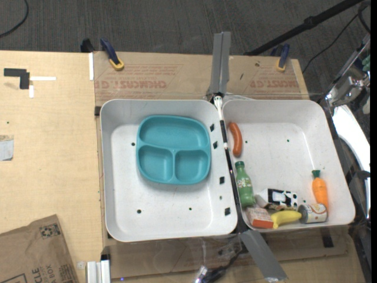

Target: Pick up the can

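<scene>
**Right bin** (277, 108) — holds all the loose items.
- Can (315, 213): the task's thing. It appears to lie on its side in the near right corner, close to the near wall, with a pale label and a metal end.
- Banana (285, 218): just left of the can, its tip touching or nearly touching it.
- Carrot (319, 190): just beyond the can on the far side, pointing away from it.
- Black-and-white item (281, 197): left of the carrot, behind the banana; too small to identify.
- Reddish packet (259, 218): at the near wall, left of the banana.
- Green bottle (243, 183): lying along the left wall.
- Sausage (235, 138): farther along the same wall.

**Left bin** (118, 175) — holds a teal divided plate (174, 150), well apart from the can.

**Arm** (349, 119) — at the right edge of the scene, outside the right bin's far right corner and up off the bench. Whether the gripper is spread or pressed together cannot be told here. Nothing is seen held.

**Step in hand** — judged to be the approach, not yet begun in earnest: the can rests untouched in its corner, and the arm stands well apart from it, toward the far side.

**Next move calls for** — travel toward the near right corner, then a descent over the can. The corner is crowded, with the bin walls on two sides and the banana and carrot on the others, so the likely risk is catching a neighbour or a wall rather than the can. A can on its side may also roll when touched.
</scene>
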`<state>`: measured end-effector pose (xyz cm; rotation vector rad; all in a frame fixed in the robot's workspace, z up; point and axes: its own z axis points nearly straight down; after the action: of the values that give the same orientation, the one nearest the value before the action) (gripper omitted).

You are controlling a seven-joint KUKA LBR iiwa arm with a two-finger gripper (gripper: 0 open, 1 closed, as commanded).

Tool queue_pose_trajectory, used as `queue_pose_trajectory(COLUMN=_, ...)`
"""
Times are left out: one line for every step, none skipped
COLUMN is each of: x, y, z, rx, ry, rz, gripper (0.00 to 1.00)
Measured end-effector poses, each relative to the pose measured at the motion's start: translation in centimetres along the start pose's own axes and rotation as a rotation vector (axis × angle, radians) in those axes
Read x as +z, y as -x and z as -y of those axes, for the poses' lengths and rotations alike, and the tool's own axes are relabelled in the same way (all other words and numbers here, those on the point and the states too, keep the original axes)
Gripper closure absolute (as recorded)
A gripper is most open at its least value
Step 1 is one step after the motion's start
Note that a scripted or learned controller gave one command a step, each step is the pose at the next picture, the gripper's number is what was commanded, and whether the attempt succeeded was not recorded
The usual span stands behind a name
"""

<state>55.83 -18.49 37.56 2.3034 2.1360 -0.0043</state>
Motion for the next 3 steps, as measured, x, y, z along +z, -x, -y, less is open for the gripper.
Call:
queue_pose_trajectory(x=13.8, y=-3.5, z=1.0, rx=-0.053, ry=-0.002, rz=-0.001, gripper=0.0)
queue_pose_trajectory(x=10.1, y=-11.1, z=0.7, rx=-0.176, ry=0.001, rz=0.0, gripper=0.0)
queue_pose_trajectory(x=18.5, y=-10.0, z=5.2, rx=-0.28, ry=-0.001, rz=-0.002, gripper=0.0)
